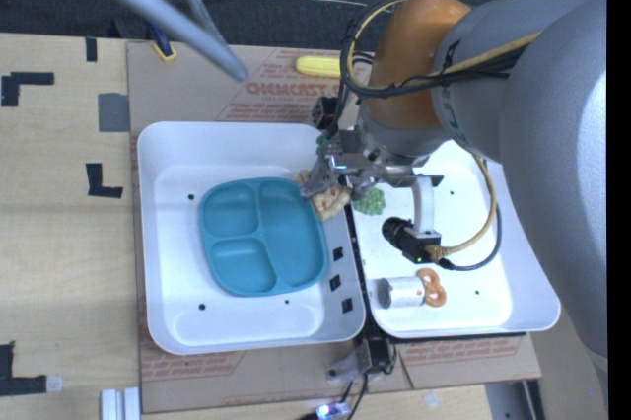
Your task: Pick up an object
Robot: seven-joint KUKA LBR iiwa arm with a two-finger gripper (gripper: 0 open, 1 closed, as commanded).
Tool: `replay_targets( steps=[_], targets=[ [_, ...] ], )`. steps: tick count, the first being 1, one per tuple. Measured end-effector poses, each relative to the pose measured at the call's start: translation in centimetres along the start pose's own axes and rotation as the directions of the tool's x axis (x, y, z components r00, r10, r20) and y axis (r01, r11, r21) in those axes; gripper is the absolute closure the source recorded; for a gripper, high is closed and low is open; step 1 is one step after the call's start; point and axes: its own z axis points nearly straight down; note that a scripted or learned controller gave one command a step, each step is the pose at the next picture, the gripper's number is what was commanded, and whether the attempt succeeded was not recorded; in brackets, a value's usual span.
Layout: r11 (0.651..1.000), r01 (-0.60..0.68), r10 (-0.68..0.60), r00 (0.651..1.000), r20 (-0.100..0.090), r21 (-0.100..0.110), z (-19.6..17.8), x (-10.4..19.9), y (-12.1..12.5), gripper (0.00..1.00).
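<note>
My gripper (328, 179) hangs over the divider between the two white bins, at the upper right corner of the left bin (158, 211). Just below it a small tan object (332, 202) lies on the left bin's right edge. A green leafy piece (372, 202) sits beside it, just inside the right bin (513, 295). The tan object touches or nearly touches the gripper's tip, and I cannot see whether it is held. A blue divided plate (263, 236) lies flat in the left bin. A pretzel (432, 290) and a small silver cylinder (392, 292) lie near the right bin's front.
The grey arm with its orange band (414, 63) covers most of the right bin's back half. A black fitting with a tan hose (409, 239) hangs over the right bin's middle. A yellow object (317, 66) lies on the cardboard behind the bins.
</note>
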Motion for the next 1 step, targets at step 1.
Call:
replay_targets(
  steps=[1],
  targets=[
    [1.000,0.000,0.000,1.000,0.000,-0.001,0.09,4.36,1.81,1.00]
  ],
)
